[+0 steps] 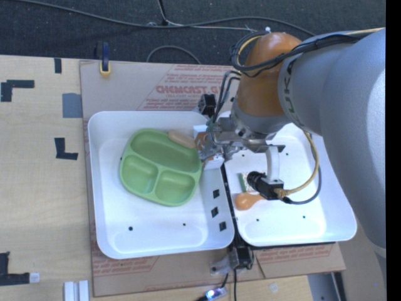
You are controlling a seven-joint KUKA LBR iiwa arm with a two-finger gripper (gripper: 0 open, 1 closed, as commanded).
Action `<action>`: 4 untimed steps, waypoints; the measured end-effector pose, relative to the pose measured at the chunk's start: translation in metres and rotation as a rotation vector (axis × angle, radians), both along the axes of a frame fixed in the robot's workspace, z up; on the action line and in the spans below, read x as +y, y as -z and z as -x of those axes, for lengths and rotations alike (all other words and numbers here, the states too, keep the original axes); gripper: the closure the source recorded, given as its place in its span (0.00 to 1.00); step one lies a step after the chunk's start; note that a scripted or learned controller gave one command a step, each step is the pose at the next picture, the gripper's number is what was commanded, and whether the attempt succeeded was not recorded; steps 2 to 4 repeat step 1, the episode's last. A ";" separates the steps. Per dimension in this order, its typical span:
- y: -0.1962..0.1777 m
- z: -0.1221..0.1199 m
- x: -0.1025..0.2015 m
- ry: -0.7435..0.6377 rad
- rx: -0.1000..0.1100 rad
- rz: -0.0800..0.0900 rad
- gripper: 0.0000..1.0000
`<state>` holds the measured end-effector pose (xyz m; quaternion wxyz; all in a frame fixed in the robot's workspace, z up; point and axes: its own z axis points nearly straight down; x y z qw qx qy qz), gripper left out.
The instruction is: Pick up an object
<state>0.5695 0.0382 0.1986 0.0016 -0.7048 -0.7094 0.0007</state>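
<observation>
Seen from above at a slant, the grey arm [338, 86] with its orange band [266, 74] reaches in from the right and hangs over the seam where the two white bins meet. Its jaws [210, 144] sit low at the inner edge of the left bin [103, 168], just beside the rim of a green divided plate [161, 167]; whether they are open or closed cannot be told, as the wrist and its fittings crowd that spot.

The green divided plate lies flat in the middle of the left bin, its three compartments facing up. A tan, stick-like object [181, 139] rests against the plate's upper right edge, its far end running in under the jaws.

In the right bin [313, 224], an orange pear-shaped object [247, 200] lies near the left wall, with a thin green stick [240, 182] just above it. A black fitting [264, 185] on a yellow cable [307, 180] hangs from the arm beside both.

Both bins sit on a brown cardboard sheet [156, 86] with red printing, laid across the pale wooden tabletop [37, 187]. Black tape marks [62, 149] dot the wood on the left, and a yellow-and-blue clamp [104, 60] holds the cardboard's upper corner. Dark cables [163, 11] trail across the dark floor beyond.
</observation>
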 end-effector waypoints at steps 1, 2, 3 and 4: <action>-0.019 0.007 0.050 -0.001 -0.003 -0.001 1.00; -0.019 0.007 0.050 -0.001 -0.003 -0.001 1.00; -0.019 0.007 0.050 -0.001 -0.003 -0.001 1.00; -0.019 0.007 0.050 -0.001 -0.003 -0.001 1.00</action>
